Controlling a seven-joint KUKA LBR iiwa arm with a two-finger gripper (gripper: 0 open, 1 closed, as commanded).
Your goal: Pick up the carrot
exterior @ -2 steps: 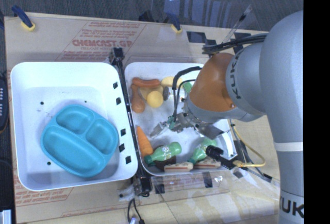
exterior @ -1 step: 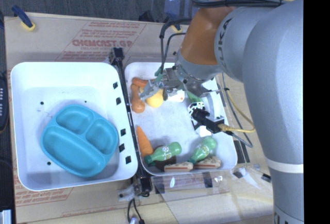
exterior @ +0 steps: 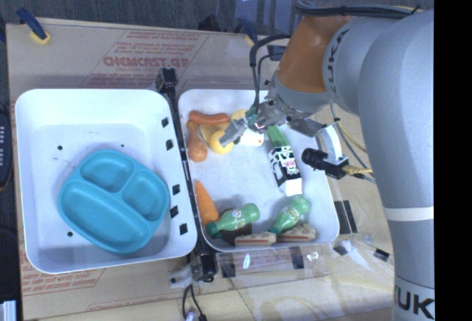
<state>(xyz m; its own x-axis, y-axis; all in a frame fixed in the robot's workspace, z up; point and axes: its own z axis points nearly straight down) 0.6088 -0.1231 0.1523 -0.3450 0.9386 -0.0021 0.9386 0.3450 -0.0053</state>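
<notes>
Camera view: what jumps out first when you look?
The big grey arm with an orange band reaches in from the right over the right white bin, which holds toy food. In the left white bin lies a bright blue divided plastic plate. A small orange carrot lies by the right bin's left wall.

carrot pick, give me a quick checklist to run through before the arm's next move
1. Carrot in plain view, against the right bin's left wall: ok.
2. Gripper over the carrot: not ok; it sits further back, by the yellow item.
3. Carrot between the fingers: not ok.
4. Room around the carrot: not ok; green bottle lies close beside its tip.
5. Finger opening: cannot tell.
</notes>
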